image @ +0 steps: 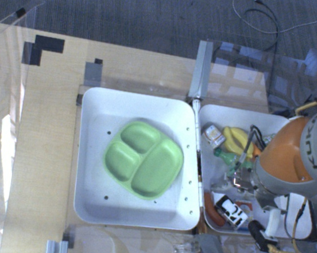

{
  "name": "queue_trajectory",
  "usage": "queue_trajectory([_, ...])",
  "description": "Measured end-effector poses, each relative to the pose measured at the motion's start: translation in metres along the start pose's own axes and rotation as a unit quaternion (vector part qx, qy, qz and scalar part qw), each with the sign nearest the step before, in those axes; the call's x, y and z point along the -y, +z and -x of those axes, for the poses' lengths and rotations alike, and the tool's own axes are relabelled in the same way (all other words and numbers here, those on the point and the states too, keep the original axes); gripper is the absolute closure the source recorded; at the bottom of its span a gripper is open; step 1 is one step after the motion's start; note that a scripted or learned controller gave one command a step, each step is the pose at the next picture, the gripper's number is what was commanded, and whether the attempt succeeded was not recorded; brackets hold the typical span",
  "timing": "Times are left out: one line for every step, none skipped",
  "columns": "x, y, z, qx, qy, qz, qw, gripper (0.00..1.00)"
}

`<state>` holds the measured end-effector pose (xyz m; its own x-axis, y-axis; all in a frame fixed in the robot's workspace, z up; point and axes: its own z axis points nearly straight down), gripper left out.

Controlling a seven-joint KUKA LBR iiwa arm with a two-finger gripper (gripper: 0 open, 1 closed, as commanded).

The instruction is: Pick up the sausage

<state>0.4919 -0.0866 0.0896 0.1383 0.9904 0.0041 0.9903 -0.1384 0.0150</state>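
The sausage (209, 208), reddish brown and curved, lies along the front left corner of the right bin (210, 117). My gripper (239, 177) hangs over the middle of that bin, below the orange band (285, 151) of the arm, a short way behind and to the right of the sausage. Nothing can be seen between it and the sausage, and the gripper's lower part blends into the clutter beneath it.
A green divided plate (144, 159) lies in the left bin (88, 200). The right bin also holds a banana (235, 139), a small wrapped packet (213, 135), a green bottle (225, 157) and a black-and-white object (232, 211) right beside the sausage.
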Motion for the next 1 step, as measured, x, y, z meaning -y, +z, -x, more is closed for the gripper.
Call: queue_trajectory([-0.0004, 0.0001, -0.0014, 0.001, 0.041, 0.001, 0.9992, 0.00])
